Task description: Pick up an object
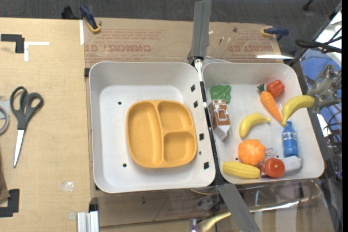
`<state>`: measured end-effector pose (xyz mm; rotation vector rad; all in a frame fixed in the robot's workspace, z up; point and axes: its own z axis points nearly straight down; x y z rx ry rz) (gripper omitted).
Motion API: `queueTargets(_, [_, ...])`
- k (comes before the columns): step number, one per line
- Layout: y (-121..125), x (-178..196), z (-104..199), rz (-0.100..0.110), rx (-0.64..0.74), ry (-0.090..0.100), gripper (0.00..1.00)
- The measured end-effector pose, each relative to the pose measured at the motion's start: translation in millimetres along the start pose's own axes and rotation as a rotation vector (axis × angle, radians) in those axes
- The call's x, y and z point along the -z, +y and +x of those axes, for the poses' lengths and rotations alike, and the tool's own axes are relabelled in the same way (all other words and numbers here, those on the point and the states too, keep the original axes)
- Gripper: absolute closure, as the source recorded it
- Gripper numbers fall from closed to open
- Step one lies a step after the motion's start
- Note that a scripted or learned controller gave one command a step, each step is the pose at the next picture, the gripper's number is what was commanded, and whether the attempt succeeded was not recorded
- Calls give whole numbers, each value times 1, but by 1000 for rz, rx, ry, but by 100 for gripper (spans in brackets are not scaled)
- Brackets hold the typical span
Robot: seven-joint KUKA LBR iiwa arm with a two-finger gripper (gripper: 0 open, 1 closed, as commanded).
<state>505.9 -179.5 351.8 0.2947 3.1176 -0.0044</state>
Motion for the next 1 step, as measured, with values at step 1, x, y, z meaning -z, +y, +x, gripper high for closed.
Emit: queueTargets(1, [37,-53,35,-1,-111,9,100])
